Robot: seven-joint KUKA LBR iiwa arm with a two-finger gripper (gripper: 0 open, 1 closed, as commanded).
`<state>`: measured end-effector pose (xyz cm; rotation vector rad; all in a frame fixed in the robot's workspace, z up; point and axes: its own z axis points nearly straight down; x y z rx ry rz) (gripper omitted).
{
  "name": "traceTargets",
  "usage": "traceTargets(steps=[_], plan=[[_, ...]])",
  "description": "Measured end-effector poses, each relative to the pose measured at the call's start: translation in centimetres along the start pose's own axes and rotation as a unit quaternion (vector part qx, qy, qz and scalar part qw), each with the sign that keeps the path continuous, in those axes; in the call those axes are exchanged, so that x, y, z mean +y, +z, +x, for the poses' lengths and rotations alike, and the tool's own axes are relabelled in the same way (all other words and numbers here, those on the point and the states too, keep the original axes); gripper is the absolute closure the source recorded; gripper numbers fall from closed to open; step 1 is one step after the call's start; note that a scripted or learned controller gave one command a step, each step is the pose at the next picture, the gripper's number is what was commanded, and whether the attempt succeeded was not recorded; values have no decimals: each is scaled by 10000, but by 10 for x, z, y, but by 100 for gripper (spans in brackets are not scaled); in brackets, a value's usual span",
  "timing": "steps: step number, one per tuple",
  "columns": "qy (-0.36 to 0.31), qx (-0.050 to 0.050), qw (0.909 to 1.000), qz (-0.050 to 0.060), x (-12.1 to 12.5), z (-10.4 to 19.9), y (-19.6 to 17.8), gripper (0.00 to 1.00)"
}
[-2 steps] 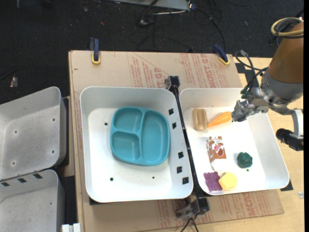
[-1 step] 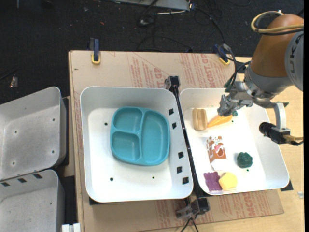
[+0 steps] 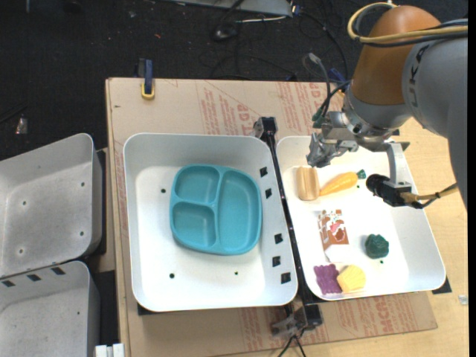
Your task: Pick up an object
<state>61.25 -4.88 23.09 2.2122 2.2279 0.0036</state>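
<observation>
While the gripper [image 3: 321, 155] hangs over the far left corner of the right bin [image 3: 424, 236], its finger spread cannot be told and nothing is seen held; the tan bread-like piece [image 3: 307, 183] lies just at six o'clock of it, long axis running twelve to six; the orange carrot [image 3: 338, 183] sits at four o'clock, lying crosswise.

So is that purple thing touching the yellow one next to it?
Touching. In the camera view, the purple piece and the yellow piece sit pressed side by side in the right bin, with no white gap between them.
</observation>
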Motion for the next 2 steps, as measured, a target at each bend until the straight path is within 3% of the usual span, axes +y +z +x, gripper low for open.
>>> traceTargets(steps=[1, 2], plan=[[-3, 5, 10000, -1, 13, 57, -10, 100], [-1, 1, 10000, 7, 28, 110, 4, 100]])
